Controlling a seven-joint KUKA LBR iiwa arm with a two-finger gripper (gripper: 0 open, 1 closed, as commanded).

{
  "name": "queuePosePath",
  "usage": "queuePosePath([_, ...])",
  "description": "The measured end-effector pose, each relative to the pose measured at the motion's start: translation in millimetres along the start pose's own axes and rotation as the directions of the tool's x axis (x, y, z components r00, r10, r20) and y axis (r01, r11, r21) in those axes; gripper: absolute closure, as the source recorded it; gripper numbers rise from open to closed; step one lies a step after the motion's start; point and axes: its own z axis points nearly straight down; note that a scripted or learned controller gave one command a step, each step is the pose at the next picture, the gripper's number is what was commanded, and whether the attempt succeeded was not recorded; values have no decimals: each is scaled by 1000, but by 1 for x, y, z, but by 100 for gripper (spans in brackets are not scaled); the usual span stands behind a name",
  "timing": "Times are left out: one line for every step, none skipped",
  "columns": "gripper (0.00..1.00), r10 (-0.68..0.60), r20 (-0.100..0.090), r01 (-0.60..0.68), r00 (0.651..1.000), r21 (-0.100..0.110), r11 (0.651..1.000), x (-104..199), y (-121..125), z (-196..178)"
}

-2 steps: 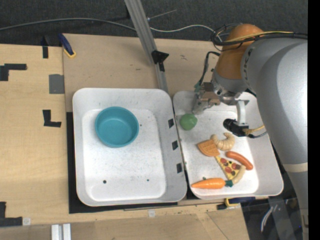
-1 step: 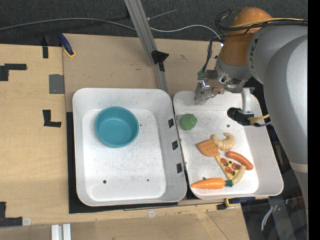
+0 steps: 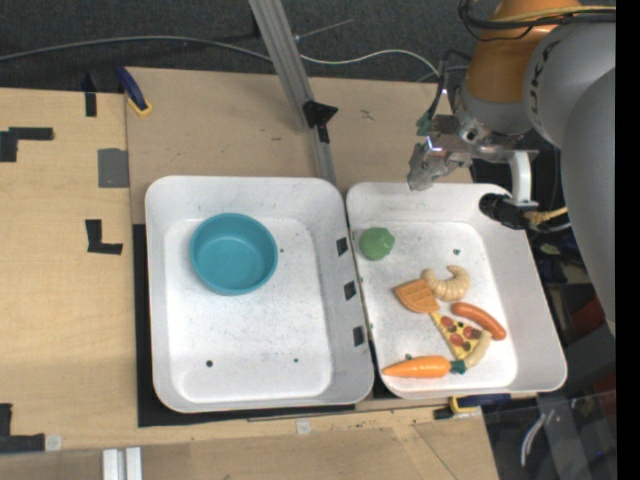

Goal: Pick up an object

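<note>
Camera view looks down on a tan wooden bench [image 3: 220,128] with strips of black tape near its left edge and dark carpet beyond its far edge. Two white bins sit on it side by side. The left bin [image 3: 250,368] holds a blue bowl [image 3: 234,253]. The right bin [image 3: 520,358] holds a green ball [image 3: 376,243] near its far left corner, and nearer the camera a croissant [image 3: 447,283] touching an orange wedge [image 3: 416,295], a sausage [image 3: 478,319], a pizza slice [image 3: 459,337] and a carrot [image 3: 418,368]. A grey metal pole [image 3: 285,58] slants across the bench beyond the bins. The gripper [image 3: 424,173] hangs over the right bin's far rim, apart from every toy; whether its fingers are open or closed cannot be told.
</note>
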Motion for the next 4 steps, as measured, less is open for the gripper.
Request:
queuePosePath([100,0,-1,0,1000,4,1000,0,1,-22])
queuePosePath([100,-5,-3,5,1000,6,1000,52,-4,-31])
queuePosePath([100,-5,-3,5,1000,8,1000,99,-7,-33])
queuePosePath([100,-5,-2,5,1000,10,1000,157,-23,-20])
